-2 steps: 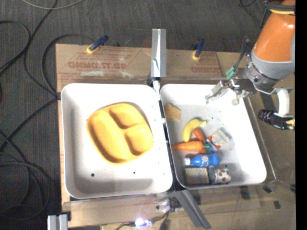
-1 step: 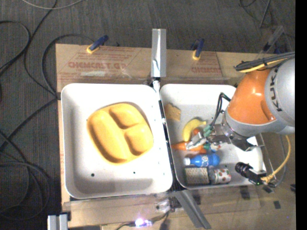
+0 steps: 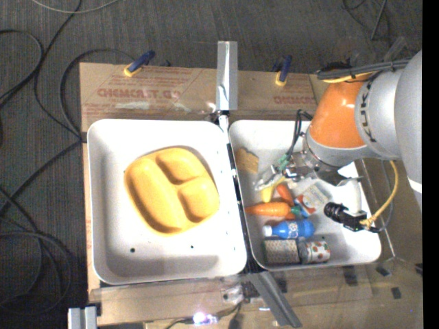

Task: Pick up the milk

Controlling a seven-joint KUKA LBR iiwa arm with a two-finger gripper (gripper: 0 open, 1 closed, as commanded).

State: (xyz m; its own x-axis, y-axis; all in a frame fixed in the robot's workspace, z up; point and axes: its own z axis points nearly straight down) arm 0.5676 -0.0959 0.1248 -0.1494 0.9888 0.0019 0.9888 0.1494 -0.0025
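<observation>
The pincer (image 3: 296, 172) hangs low over the right white bin (image 3: 370, 252); its state I cannot tell. Next it must reach the blue-and-white milk bottle (image 3: 289, 229).

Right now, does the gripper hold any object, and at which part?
It cannot be told. The gripper is low in the right bin, over the cluttered items above the carrot; the arm covers the contact.

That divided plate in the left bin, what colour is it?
Yellow. The divided plate shows plainly in the camera view, lying in the left bin.
</observation>
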